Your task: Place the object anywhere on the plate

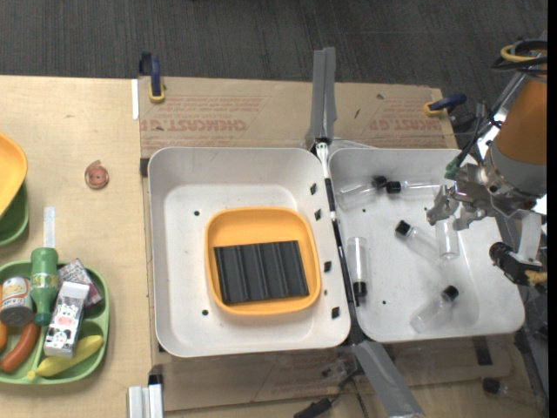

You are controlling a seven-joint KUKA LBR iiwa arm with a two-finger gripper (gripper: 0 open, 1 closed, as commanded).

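Lying just below-left of gripper: clear vial.

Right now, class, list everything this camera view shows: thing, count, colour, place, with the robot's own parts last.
White bins: 2, white, side by side; left, right.
Plate: 1, orange, in left bin.
Ridged tray: 1, dark grey, on plate.
Vials: about 5, clear with black caps, in right bin, e.g..
Toy food tray: 1, green, bench left.
Bowl: 1, orange, far left.
Clamps: 2, blue-yellow, rear edge, e.g..
Gripper: 1, grey, over right bin.
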